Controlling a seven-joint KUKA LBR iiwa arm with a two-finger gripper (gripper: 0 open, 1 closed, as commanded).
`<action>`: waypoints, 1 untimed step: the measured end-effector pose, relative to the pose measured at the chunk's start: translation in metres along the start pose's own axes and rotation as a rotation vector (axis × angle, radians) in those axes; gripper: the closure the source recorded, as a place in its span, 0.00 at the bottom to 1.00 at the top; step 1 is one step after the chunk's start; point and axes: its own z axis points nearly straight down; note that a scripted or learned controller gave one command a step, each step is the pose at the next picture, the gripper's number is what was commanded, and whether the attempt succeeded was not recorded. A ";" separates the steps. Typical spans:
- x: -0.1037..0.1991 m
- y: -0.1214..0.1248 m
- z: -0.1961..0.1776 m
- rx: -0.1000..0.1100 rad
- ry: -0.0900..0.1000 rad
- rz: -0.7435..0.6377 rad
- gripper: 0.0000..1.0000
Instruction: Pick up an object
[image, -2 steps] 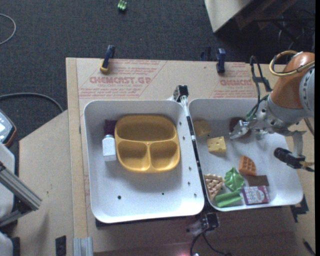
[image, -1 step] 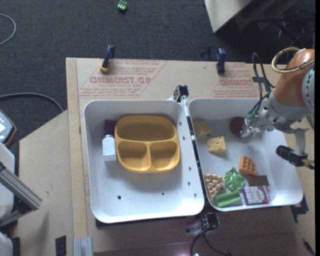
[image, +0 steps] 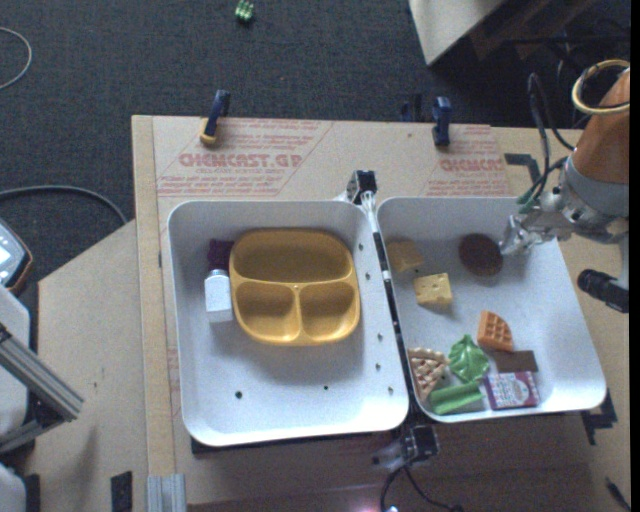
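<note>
The grey robot arm with the orange band reaches in from the right side of the frame, and its small silver gripper (image: 515, 238) hangs low over the upper right part of the right white bin (image: 565, 310). I cannot tell what the gripper is doing at its tip, because it is too small and blurry. Just to its left, almost touching it, lies a round dark brown cookie-like toy (image: 481, 254). That looks like the thing the arm wants. The toy is round, so it has no long side to line up with. The arm only needs to slide a little to the left and go down. Farther left are a yellow cheese wedge toy (image: 433, 290) and a tan bread-like toy (image: 405, 255). Lower in the bin sit an orange waffle toy (image: 495, 330) and a green leaf toy (image: 466, 358). The left white bin (image: 190, 330) holds a yellow plastic tray with three sections (image: 295, 285).
</note>
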 end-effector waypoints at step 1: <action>-0.002 0.002 -0.044 0.000 0.000 0.000 1.00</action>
